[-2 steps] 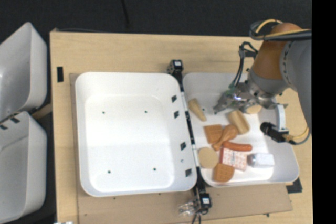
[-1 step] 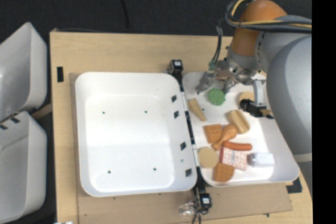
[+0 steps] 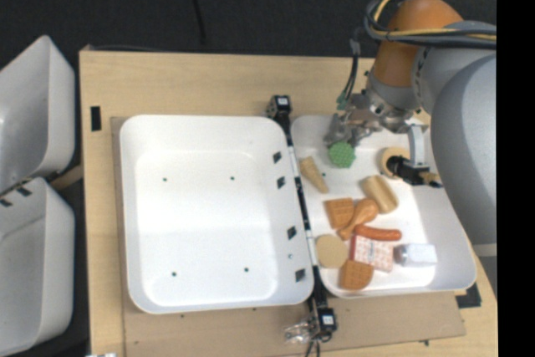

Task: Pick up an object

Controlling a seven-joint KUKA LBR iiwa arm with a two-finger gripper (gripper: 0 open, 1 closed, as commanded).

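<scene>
Toy food all heaped in the right bin (image 3: 456, 259), presumably so picks stay on the arm's side; left bin (image 3: 201, 213) just sitting alongside on the counter (image 3: 209, 79). Down low over the far end of the right bin: end effector (image 3: 349, 130), right above and seemingly touching a green broccoli-looking piece (image 3: 341, 154). Can't tell how open it is or whether anything is actually gripped. Bread stick (image 3: 313, 175) just beside, waffle (image 3: 338, 211), sausage (image 3: 378, 233) and red-and-white packet (image 3: 371, 252) nearer the camera. Likely target: the green piece.
</scene>
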